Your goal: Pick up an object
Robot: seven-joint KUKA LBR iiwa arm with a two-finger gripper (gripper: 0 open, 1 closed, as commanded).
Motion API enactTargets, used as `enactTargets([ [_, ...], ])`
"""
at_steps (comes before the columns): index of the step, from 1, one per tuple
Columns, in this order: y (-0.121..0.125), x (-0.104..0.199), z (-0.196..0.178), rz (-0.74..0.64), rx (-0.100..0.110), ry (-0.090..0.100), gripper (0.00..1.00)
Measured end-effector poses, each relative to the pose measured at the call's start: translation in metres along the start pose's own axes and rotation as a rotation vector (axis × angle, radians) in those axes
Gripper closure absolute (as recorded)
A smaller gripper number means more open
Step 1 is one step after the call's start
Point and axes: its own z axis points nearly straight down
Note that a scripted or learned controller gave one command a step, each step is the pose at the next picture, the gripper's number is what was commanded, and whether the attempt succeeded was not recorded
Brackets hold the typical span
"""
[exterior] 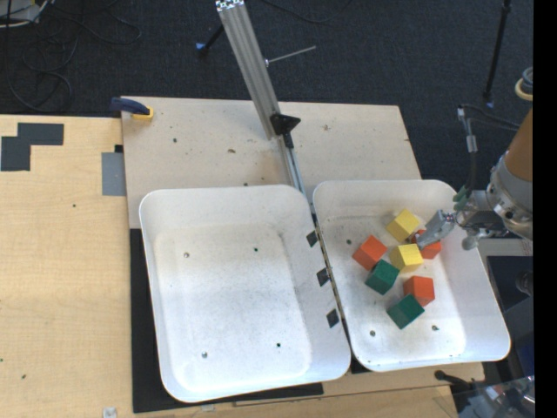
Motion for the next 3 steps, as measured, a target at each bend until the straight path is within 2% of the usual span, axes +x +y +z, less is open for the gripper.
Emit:
enactTargets([
  [1,0.0,0.0,0.0,0.002,0.0,0.0,0.0],
  [2,0.006,-0.004,0.047,0.002,0.004,0.001,0.0],
  [3,0.003,-0.001,0.112,0.003,0.005,0.002,0.0],
])
